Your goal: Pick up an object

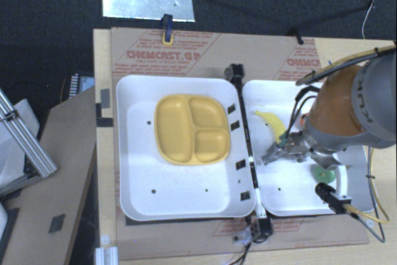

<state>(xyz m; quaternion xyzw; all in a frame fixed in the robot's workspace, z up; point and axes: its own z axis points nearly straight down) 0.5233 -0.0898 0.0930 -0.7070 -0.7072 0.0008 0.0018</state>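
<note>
A yellow banana (272, 122) lies in the right bin (279, 198), near its left wall. A small green object (324, 174) sits further right in the same bin, partly under the arm. My gripper (276, 152) hangs low over the right bin, just below the banana's near end and left of the green object. The grey arm with its orange band (335, 105) covers the right part of this bin.
The left bin (133, 186) holds a yellow divided plate (191, 129) at its middle. A black divider strip (243, 133) runs between the two bins. Cables (347, 208) trail at the right bin's front right corner.
</note>
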